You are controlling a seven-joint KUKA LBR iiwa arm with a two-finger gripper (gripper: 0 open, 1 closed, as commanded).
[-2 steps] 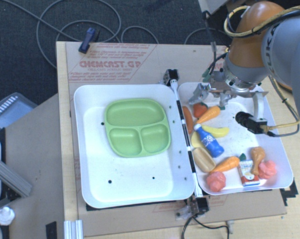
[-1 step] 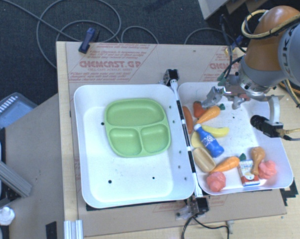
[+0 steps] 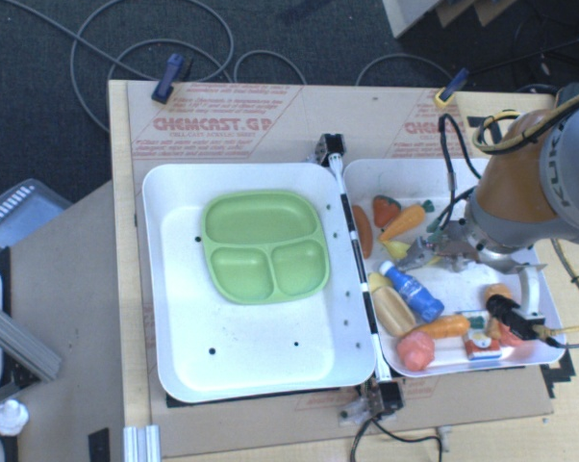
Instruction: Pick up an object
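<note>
Here the gripper (image 3: 426, 250) hangs low in the right bin (image 3: 549, 354); whether its fingers are spread or pressed together, I cannot tell. At its 5 o'clock, just beside it, lies a blue bottle (image 3: 413, 293) with a white cap. An orange carrot (image 3: 403, 221) sits at 11 o'clock. The left bin (image 3: 164, 258) holds a green tray (image 3: 265, 244) with 3 sections.

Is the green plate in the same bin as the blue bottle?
No, the green plate lies in the left bin, while the blue bottle lies in the right bin.
</note>
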